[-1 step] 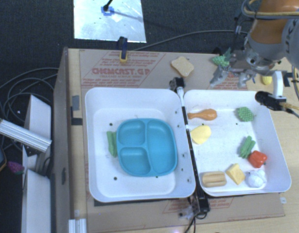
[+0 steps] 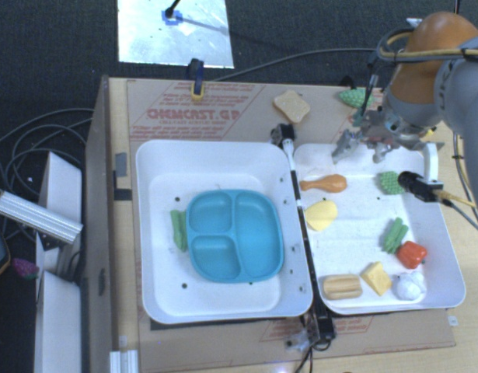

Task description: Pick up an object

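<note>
While the gripper (image 2: pixel 361 148) hovers at the right bin's (image 2: pixel 444 243) far edge, fingers spread and empty, the drumstick (image 2: pixel 324 183) lies just below-left, long axis crosswise.

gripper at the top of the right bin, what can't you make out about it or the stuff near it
- Two-finger gripper, camera view: blurred and small, so open or shut is unclear, and so is contact with the right white bin.
- Green bumpy toy behind the bin: partly covered by the arm's cables.
- Small white lumpy item in the bin's near corner: too washed out to identify.
</note>
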